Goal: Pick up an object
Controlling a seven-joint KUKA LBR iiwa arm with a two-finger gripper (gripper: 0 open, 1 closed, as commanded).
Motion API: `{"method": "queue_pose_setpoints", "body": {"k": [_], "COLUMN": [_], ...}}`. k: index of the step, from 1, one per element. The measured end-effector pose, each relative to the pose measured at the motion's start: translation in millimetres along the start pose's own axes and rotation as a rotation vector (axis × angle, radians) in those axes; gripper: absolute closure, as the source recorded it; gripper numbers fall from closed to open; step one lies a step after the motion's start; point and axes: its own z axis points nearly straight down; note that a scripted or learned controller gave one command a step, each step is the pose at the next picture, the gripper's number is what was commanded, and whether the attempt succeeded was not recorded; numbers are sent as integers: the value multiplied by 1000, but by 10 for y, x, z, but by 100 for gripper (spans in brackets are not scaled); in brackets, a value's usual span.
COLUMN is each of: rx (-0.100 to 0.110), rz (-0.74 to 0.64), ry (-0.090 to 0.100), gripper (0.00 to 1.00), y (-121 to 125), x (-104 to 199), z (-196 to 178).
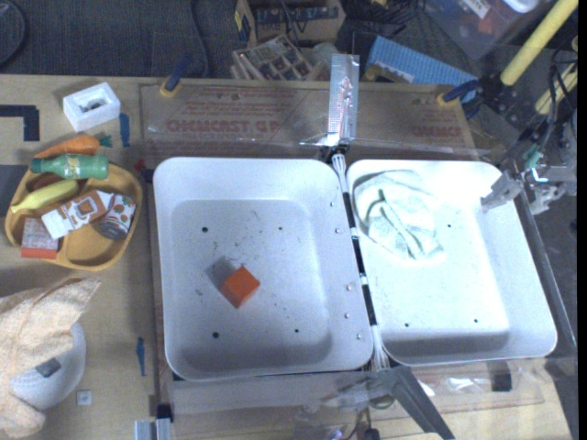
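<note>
Worktop (275, 122) of pale wood carries two shallow white bins side by side, so things can be picked from one and dropped in the other. Left bin (183, 191) has smooth plastic walls and a flat floor with little dark specks. Right bin (514, 273) is the same shape and shines bright under the light. A thin white cloth (404, 220) with dark green edges lies crumpled in the right bin's far left part. A yellow bowl (101, 255) sits on the worktop left of the bins, out of the way, full of toy food and small boxes. The gripper (514, 189) hangs at the right bin's far right rim, well apart from everything; it is too blurry to say more. The block (241, 287), small, orange and square-cornered, lies flat on the left bin's floor, near the middle, easy to reach from above, I think.
</note>
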Motion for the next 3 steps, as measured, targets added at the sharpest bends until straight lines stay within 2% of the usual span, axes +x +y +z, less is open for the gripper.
{"method": "queue_pose_setpoints", "body": {"k": [1, 2, 3], "rx": [-1, -5, -10], "rz": [-7, -118, -259], "ry": [-1, -3, -3], "gripper": [0, 0, 0], "y": [-107, 131, 76], "x": [615, 839, 1019], "z": [905, 754, 1416]}}
